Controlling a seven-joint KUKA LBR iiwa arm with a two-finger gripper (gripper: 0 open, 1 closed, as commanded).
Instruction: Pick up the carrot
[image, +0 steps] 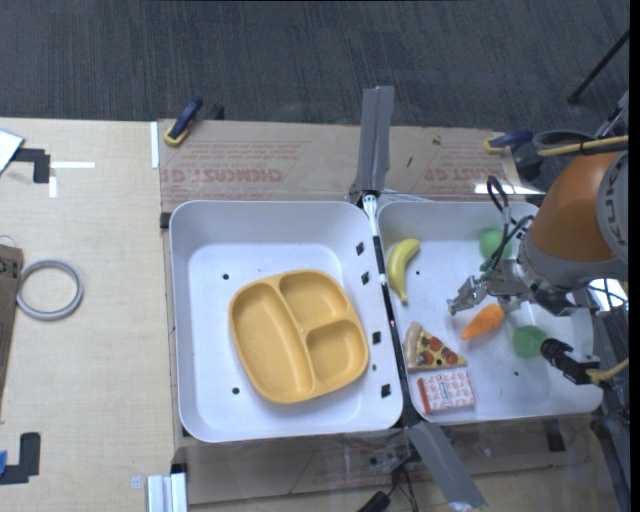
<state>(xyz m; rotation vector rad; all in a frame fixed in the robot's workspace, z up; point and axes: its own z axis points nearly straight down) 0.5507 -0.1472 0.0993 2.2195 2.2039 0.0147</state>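
The orange carrot (484, 320) lies at a slant on the floor of the right bin (455, 222), near its middle. My gripper (466, 300) hangs just above and left of the carrot's upper end, on the arm that reaches in from the right. Its fingers stand open, with nothing between them. The carrot rests on the bin floor, beside the fingertips and not in their grasp.
Also in the right bin are a banana (402, 265), a pizza slice (432, 348), a red-and-white packet (444, 390) and two green pieces (528, 340) (490, 242). The left bin (200, 300) holds a yellow divided plate (298, 335). A tape roll (47, 288) lies far left.
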